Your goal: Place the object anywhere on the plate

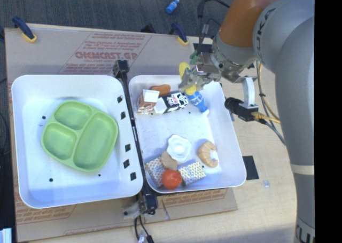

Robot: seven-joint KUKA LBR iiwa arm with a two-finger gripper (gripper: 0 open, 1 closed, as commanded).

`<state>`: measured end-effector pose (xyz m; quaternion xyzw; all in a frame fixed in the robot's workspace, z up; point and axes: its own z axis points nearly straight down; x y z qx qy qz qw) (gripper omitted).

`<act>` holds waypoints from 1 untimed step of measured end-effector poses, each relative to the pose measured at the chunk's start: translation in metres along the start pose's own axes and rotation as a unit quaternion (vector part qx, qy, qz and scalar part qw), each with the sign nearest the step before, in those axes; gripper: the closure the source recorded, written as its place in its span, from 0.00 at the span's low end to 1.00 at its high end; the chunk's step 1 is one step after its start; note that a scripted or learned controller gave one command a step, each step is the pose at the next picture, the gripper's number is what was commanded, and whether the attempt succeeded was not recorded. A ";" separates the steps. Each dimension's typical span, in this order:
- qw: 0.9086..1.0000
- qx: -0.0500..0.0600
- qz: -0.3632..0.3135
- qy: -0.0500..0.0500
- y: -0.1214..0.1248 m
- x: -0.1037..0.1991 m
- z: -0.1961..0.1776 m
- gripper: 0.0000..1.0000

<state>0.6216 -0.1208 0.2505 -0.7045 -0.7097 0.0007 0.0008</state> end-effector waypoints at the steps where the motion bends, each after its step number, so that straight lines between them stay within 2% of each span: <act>1: 1.000 0.001 0.001 0.000 -0.081 0.034 0.049 1.00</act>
